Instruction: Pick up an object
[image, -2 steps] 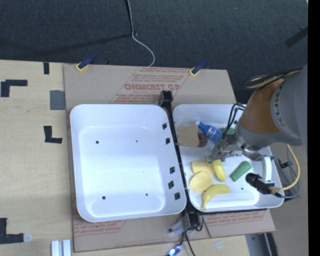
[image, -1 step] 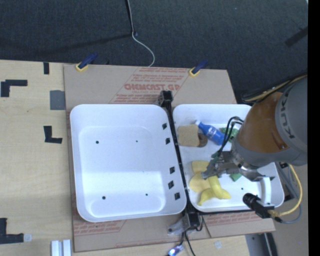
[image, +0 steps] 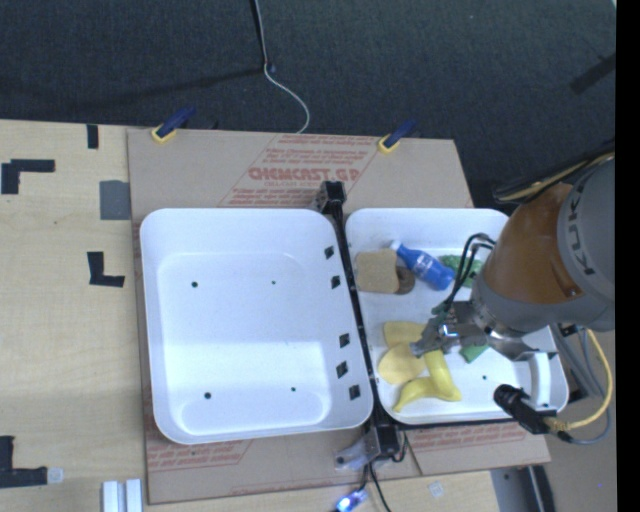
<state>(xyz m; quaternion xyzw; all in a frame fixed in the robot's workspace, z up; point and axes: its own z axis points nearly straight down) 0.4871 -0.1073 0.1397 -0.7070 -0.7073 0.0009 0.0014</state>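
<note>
The tool (image: 437, 338) hangs low inside the right bin (image: 520, 402), its dark fingers reaching down from the grey arm (image: 545, 270) with its orange band, which enters over the bench's right edge. The fingertips sit just above or against the pale yellow objects (image: 420, 375) heaped toward that bin's near side; whether the fingers are parted or closed cannot be told from this angle, and nothing is plainly seen between them. A small green piece (image: 472, 351) lies just beside the tool, partly under the wrist. Toward the bin's far side rest a tan block (image: 378, 271) next to the divider and a blue bottle (image: 422, 265) just beside it, with another green item (image: 458, 268) near the bottle. The left bin (image: 160, 300) sits alongside, on a cardboard sheet (image: 290, 170) clipped at the bench's far side.
</note>
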